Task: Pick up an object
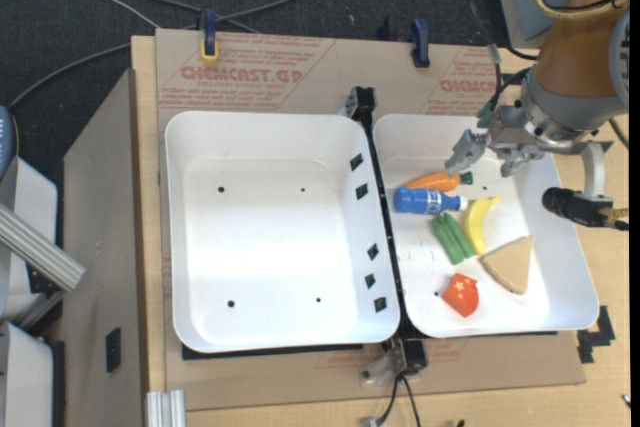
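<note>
Brown bench board bears two white bins: left; right

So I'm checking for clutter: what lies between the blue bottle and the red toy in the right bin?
In the camera view, the green piece lies between the blue bottle and red toy.

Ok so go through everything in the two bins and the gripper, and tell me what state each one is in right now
gripper: open, above the right bin, holding nothing
carrot: lying flat
blue bottle: on its side, white cap pointing right
banana: lying flat
green piece: lying flat, beside the banana
tan wedge: lying flat
red piece: resting near the front rim
left bin: sitting level
</note>
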`<state>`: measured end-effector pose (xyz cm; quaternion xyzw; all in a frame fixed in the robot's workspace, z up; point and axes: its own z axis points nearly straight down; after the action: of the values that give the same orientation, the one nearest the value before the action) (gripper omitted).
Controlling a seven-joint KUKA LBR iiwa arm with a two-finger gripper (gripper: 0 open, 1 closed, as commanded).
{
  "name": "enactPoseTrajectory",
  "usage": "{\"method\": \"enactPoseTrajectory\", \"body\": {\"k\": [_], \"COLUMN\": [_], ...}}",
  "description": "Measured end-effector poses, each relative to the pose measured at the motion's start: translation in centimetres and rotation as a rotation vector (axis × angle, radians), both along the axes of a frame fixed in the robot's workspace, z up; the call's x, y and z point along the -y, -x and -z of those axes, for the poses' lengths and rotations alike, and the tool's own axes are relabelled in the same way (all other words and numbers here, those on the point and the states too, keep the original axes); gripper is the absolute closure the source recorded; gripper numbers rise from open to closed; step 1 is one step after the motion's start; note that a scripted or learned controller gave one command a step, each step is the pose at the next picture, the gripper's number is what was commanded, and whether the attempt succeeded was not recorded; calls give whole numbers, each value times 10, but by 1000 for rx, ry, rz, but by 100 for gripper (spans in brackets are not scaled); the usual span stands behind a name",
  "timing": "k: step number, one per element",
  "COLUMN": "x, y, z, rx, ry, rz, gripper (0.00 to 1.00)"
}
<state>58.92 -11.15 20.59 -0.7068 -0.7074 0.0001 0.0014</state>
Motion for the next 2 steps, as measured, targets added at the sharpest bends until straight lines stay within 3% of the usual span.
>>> {"method": "enactPoseTrajectory", "body": {"k": [1, 2], "x": [-5, -13], "y": [91, 36], "z": [119, 121], "rx": [-16, 6], "ry": [-3, 3], "rz": [4, -3], "gripper": [0, 0]}}
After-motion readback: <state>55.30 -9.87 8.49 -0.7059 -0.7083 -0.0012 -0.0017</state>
